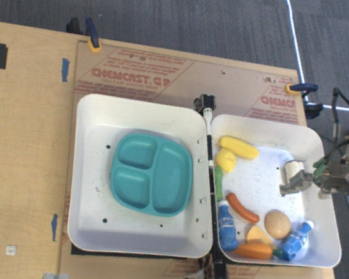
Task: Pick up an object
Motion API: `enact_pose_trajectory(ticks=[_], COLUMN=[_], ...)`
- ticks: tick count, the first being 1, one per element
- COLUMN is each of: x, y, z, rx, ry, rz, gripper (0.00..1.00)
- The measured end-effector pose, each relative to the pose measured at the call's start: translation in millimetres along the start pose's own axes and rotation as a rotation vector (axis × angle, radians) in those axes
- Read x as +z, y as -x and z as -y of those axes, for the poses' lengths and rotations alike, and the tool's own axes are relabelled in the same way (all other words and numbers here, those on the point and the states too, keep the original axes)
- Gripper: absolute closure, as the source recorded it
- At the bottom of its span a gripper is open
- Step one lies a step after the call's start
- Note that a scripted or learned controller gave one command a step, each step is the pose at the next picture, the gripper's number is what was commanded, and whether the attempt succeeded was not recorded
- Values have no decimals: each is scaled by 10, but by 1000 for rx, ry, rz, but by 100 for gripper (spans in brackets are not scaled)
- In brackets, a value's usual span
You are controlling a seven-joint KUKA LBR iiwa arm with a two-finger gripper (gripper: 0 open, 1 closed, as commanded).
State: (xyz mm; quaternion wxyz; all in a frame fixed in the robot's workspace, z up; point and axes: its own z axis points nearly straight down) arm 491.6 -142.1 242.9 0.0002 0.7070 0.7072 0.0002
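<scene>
My gripper (291,177) hangs over the right part of the right bin (272,135), and its two fingers stand apart with nothing between them. Left of it lie a yellow corn cob (239,147) and a smaller yellow piece (225,160). Below it and apart from it rests a tan egg-shaped object (277,223). A red sausage (243,208), an orange wedge (255,234), an orange carrot (252,249) and two blue bottles (226,227) (295,241) crowd the bin's front. A green piece (218,184) lies along the left wall.
The left bin (88,156) holds a teal divided plate (152,173). A black bracket (204,102) sits where the two bins meet at the back. Cables (341,123) hang at the right beside the arm. Bare bin floor shows around the gripper.
</scene>
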Motion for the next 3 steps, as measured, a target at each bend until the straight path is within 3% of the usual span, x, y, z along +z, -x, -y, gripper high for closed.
enact_pose_trajectory(ticks=[1,2,3], x=[1534,1438,215], y=[-507,-506,-730], z=[-6,-9,-36], rx=[109,110,117], ry=[0,2,0], rz=[0,0,0], gripper=[0,100,100])
